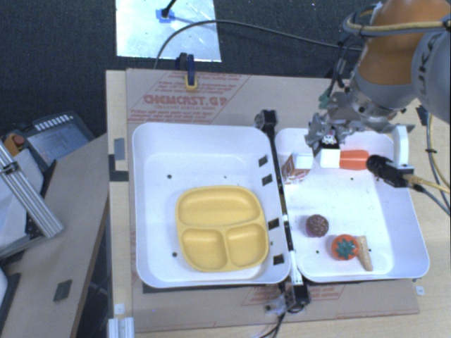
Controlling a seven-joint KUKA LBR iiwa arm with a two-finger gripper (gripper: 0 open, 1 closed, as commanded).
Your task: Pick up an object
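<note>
This is a robotics lab: a bench with cardboard under two white bins, loose cables, an aluminium profile, dark carpet floor.

Red print on cardboard sheet under bins, along far edge: reads approx. "CHEMCAST.G?", last characters unclear. Fainter red line above it, too small to read. More red print at sheet's near edge, illegible.

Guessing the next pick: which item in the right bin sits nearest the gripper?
The white block, directly under the gripper; the brown ball lies far lower.
</note>
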